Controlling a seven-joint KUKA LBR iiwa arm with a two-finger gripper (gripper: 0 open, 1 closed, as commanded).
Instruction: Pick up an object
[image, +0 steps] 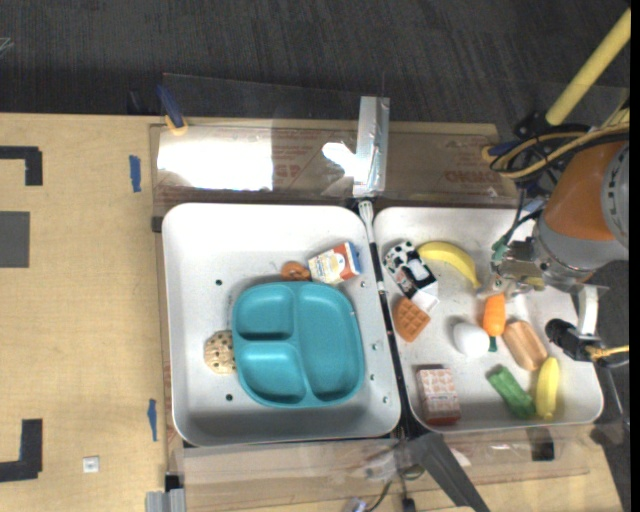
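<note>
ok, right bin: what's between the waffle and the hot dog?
In the camera view, a white egg lies between the waffle and the hot dog, with the carrot just above the gap.

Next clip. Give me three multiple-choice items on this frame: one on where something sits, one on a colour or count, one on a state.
1. Where is the cookie?
A. In the left bin, against the tray's left edge
B. In the right bin
C. On the tray

2. What colour is the divided tray?
A. Red
B. Teal
C. Yellow

3. How does the tray lie?
A. Standing on edge
B. Upside down
C. Flat, compartments facing up

Answers:
1. A, the cookie lies on the left bin floor beside the tray.
2. B, the tray is teal all over.
3. C, its compartments show open from above.
</note>
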